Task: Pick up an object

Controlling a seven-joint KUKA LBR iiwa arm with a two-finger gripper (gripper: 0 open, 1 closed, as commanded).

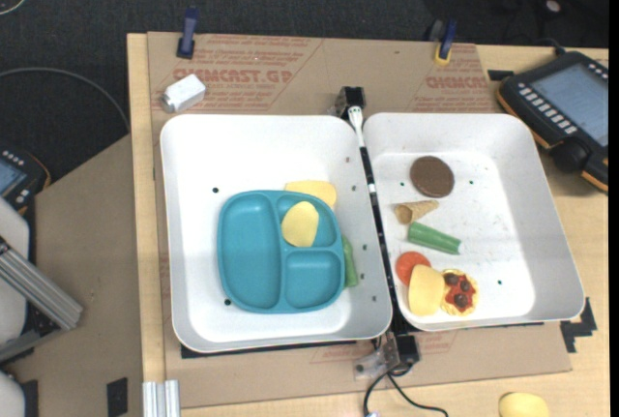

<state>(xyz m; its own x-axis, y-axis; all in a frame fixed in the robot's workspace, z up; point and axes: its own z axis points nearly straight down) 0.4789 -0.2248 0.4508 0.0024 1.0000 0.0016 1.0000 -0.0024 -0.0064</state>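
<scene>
The right bin (503, 154) holds a brown round cookie (431, 176), a small tan wedge (416, 210), a green bean-like piece (432, 237), a red tomato slice (412, 264), a pale yellow piece (425, 292) and a small pizza slice (458, 291). The left bin (193, 173) holds a teal divided tray (276, 255) with a yellow chip-shaped piece (300, 223) lying on its upper right compartment. Another yellow piece (311, 192) lies just behind the tray, and a green piece (349, 262) is wedged along the tray's right side.
A handheld control pendant (566, 105) lies at the bench's right edge. A small white block (184, 93) sits on the cardboard behind the left bin. Blue clamps (187, 33) hold the cardboard at the back. A yellow object (522, 404) lies at the front right.
</scene>
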